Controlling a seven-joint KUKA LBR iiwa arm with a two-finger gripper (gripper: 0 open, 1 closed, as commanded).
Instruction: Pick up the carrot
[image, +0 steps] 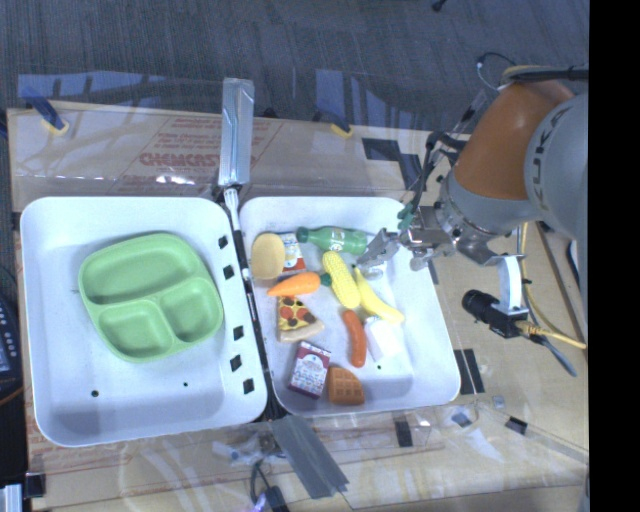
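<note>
Tool hangs over the right bin's upper part, beside the corn and green bottle — whether it is apart or together I cannot tell. The carrot lies left of the corn, just under a bun, untouched. Approach seems in hand; next the tool must shift left and descend — without catching the pizza slice below.

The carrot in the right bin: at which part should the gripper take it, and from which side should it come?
Probably from above, closing across the middle of the carrot. It lies flat, pointing left-right, with its green end toward the corn. The bread roll sits just above and the pizza slice just below, so little room is left for the fingers. The gripper is up right of it.
</note>
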